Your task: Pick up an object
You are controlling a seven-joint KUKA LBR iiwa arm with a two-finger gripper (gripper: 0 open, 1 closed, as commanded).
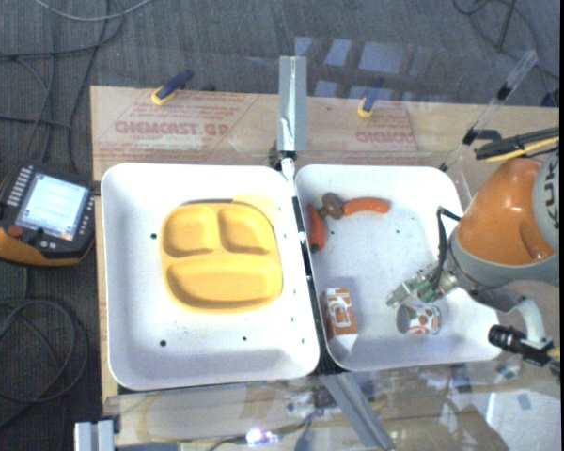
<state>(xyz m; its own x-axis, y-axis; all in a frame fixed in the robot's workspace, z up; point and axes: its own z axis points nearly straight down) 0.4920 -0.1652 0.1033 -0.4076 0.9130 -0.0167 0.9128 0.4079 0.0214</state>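
Note:
My gripper (415, 289) hangs low over the right bin (381, 252), near its front right part. Its metal fingers sit just above and left of a small can (419, 320) with a red and white label lying on its side. Nothing shows between the fingers. A brown and white packet (340, 310) lies at the bin's front left. At the back lie an orange sausage-shaped piece (365, 206) touching a brown lump (333, 204), and a red-orange piece (316, 227) stands along the left wall.
The left bin (132, 346) holds a yellow divided tray (223, 256). A metal post (291, 106) rises behind the bins' shared wall. A teach pendant (42, 214) lies off the bench at the left. The arm's orange body (512, 219) overhangs the right bin's right edge.

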